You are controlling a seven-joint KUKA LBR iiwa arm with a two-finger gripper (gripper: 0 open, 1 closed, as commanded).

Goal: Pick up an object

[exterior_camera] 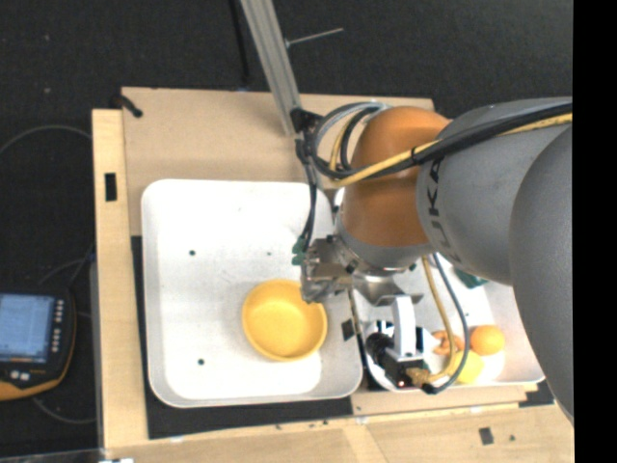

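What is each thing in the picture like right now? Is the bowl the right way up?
yellow bowl: open side up, sitting in the left bin, not lifted
claw: down low, right at the bowl's rim
orange round thing: resting in the right bin, partly hidden by the arm
left bin: holding the bowl
handheld screen: switched on, glowing blue, beside the bench

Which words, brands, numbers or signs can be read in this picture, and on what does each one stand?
"UK": dark letters on the grey arm, turned sideways, part of a longer mark; the rest is hidden.
Blue screen of the handheld unit: its content is too small and blurred to read.
No other text can be read.
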